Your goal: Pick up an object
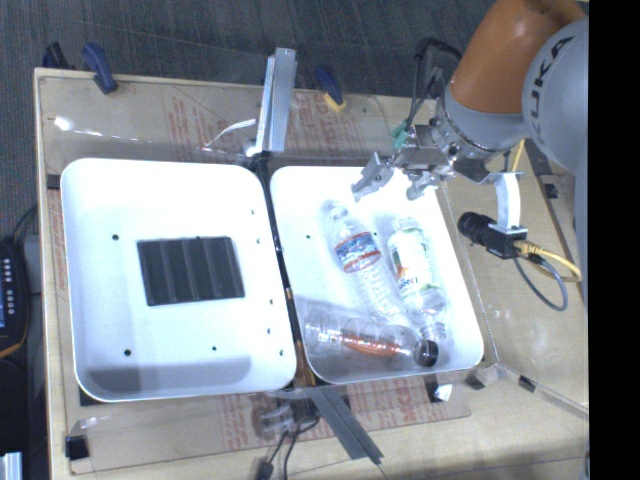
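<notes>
My gripper [393, 182] hangs over the back part of the right bin [300, 268], open, with nothing between its fingers. Just in front of it lie two clear plastic bottles side by side: one with a blue and red label [358, 256] and one with a green and white label [410, 261]. A third clear bottle with an orange label [362, 343] lies crosswise along the bin's front wall, its black cap [428, 353] pointing right. The gripper is above the bottles and touches none of them.
A black ridged rectangular slab [190, 270] lies flat in the middle of the left bin [90, 198]. A metal post [275, 103] stands at the back between the bins. Blue clamps [100, 68] hold the bench's far edge.
</notes>
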### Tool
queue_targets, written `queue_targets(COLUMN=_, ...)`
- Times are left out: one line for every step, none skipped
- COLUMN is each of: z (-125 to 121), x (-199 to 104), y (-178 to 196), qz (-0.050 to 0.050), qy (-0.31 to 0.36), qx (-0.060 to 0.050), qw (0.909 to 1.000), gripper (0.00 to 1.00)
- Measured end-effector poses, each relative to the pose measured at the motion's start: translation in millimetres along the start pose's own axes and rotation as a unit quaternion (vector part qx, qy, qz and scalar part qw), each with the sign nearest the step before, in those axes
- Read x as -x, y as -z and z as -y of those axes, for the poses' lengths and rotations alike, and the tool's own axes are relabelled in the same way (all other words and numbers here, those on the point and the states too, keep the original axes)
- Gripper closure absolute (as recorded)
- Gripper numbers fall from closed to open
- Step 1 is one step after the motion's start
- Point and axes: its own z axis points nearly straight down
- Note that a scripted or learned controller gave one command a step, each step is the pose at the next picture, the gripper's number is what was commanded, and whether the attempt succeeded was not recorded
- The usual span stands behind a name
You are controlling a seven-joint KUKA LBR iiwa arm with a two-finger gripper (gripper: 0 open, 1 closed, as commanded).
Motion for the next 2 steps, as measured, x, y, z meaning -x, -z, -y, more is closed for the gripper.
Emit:
queue_targets(z=-12.6, x=26.9, y=-139.4, qz=0.000, qy=0.016, qx=-0.001, qw=0.9999, gripper=0.00)
queue_targets(z=-5.9, x=30.8, y=-197.7, qz=0.000, qy=-0.004, qx=0.001, qw=1.0000, gripper=0.00)
